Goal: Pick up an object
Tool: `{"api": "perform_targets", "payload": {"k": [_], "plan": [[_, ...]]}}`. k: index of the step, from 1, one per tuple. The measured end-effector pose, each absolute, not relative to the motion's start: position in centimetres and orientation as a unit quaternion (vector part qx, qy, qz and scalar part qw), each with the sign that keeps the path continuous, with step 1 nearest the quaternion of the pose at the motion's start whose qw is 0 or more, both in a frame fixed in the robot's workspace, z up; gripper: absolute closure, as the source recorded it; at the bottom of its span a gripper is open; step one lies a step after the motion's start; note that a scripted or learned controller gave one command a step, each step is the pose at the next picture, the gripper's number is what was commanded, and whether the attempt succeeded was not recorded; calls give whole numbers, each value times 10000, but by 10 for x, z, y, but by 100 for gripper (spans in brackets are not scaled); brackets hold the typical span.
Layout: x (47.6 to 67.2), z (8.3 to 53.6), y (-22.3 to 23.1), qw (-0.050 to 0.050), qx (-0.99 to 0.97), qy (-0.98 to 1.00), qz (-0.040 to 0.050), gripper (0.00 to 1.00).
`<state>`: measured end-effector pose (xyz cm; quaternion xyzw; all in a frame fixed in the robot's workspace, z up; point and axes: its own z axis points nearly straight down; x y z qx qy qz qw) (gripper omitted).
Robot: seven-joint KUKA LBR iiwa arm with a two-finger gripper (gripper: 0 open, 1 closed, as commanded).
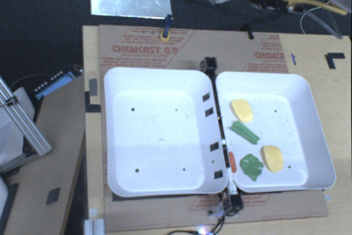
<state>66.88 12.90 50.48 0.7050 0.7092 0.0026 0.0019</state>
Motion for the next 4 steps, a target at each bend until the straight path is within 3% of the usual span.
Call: {"api": "perform_targets", "payload": {"k": [1, 2, 3, 4], "plan": [[663, 537, 136, 13, 7053, 7089, 20, 100], [600, 536, 174, -8, 7038, 7104, 9, 100], [671, 534, 84, 23, 7096, 7046, 2, 100], [641, 535, 54, 6, 7074, 7068, 5, 100]]}}
